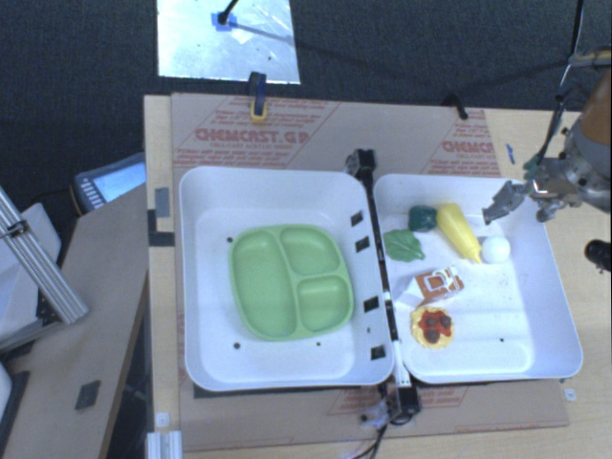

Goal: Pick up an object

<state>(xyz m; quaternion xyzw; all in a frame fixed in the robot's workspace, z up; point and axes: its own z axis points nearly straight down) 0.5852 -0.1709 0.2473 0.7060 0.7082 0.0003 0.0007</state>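
The right bin (545, 342) holds several small items: a yellow banana-like piece (459, 232), a white ball (495, 250), a dark green item (423, 218), a light green leafy piece (404, 246), an orange and white carton (438, 283) and a yellow disc with red spots (432, 326). My gripper (522, 208) hangs over the bin's far right corner, above and to the right of the white ball. It is open and nothing sits between its fingers.
A green divided plate (292, 280) lies in the left bin (206, 352). A black divider (378, 266) runs between the two bins. A yellow clamp (258, 98) sits at the board's far edge, and a cable crosses at the upper right.
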